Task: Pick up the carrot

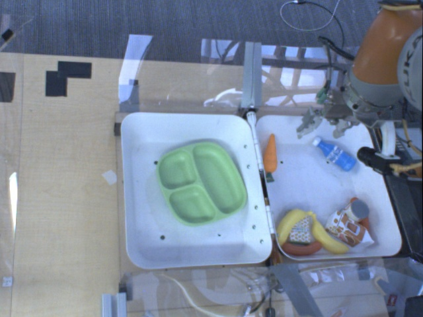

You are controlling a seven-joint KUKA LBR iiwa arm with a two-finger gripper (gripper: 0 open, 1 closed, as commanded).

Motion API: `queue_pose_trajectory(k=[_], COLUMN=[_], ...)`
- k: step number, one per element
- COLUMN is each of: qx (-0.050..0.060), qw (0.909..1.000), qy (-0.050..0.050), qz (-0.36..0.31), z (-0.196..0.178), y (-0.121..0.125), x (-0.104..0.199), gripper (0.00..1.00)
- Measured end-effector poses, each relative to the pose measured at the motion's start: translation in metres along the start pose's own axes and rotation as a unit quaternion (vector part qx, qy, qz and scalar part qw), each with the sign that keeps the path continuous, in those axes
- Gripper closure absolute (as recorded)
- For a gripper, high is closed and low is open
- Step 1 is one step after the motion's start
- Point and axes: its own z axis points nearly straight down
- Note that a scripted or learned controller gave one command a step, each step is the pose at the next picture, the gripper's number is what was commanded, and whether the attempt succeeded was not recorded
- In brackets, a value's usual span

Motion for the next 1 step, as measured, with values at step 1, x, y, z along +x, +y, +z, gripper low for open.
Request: queue_pose_trajectory(k=[1], qx=[-0.001], qw=[0.997], qy=[0.0], qz=[-0.077], z=[0.0406], y=[0.0337], x=[0.0439], gripper=[0.0])
